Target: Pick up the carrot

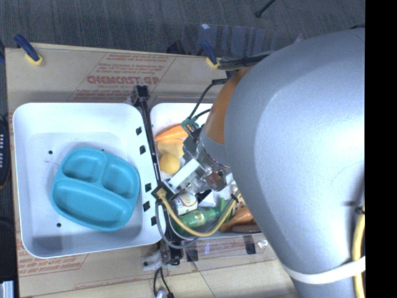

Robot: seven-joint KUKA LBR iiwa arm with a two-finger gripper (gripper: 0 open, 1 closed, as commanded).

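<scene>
**Pincer low in the right bin, carrot just behind it**

Two white bins side by side on the desk [118, 67]. Left bin [37, 166], well off to the left of the pincer: one blue divided plate [95, 189] with three compartments, lying flat, nothing seen in them. Right bin [173, 112], mostly covered by the grey arm [298, 154]: pincer [193, 182] down among a crowd of items, grip state impossible to tell from this angle. Carrot [172, 133] just beyond the pincer toward the bin's far edge, orange, lying on its side, partly hidden by the wrist. Yellow round item [169, 163] right beside the pincer on its left. Green item [201, 217] just below the pincer toward the near edge. Brown item [242, 219] to the right of that, half under the arm.
</scene>
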